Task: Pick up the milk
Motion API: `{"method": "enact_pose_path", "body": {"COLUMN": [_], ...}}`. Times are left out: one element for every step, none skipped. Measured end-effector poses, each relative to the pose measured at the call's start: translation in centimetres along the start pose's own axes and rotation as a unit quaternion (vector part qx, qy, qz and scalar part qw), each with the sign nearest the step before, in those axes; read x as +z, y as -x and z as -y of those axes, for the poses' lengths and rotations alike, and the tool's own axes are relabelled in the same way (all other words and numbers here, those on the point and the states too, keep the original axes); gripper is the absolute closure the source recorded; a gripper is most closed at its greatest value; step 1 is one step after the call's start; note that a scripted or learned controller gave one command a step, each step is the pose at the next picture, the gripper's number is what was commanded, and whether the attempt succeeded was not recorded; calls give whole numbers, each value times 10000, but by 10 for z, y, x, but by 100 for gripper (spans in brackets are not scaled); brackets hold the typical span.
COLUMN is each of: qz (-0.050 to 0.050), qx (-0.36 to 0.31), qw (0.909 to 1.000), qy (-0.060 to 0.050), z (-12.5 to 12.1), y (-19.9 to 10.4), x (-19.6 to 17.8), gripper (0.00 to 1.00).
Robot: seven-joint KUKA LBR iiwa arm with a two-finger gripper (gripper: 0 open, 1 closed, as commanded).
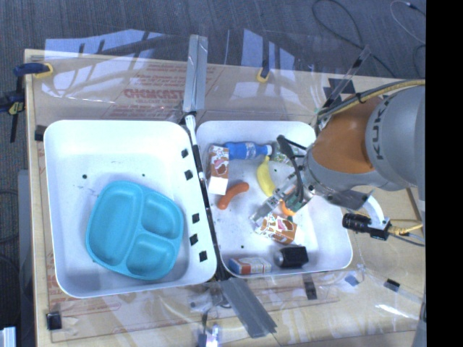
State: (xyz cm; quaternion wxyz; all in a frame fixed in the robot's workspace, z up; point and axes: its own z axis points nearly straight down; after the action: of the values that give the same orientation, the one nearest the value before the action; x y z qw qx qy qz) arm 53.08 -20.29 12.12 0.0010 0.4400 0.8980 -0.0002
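A small carton point(218, 169) with a brown-red top and a white lower half, which I take for the milk, lies in the right bin point(329, 246) by its left wall. My gripper point(282, 204) hangs over the middle of that bin, well to the right of the carton and apart from it. It sits just above a colourful crumpled packet point(276, 228) and beside a yellow banana point(266, 178). The arm's orange band point(346, 144) and grey wrist cover the bin's right part.
Around the carton lie a blue bottle point(246, 150), an orange sausage-shaped piece point(232, 194), a black block point(292, 256) and a small white box point(249, 267). The left bin point(65, 150) holds a blue divided plate point(135, 227). A divider with black clips point(197, 204) separates the bins.
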Motion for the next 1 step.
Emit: {"method": "enact_pose_path", "body": {"qz": [10], "qx": [561], "qw": [9984], "qy": [12], "z": [45], "y": [-26], "x": [27], "gripper": [0]}}
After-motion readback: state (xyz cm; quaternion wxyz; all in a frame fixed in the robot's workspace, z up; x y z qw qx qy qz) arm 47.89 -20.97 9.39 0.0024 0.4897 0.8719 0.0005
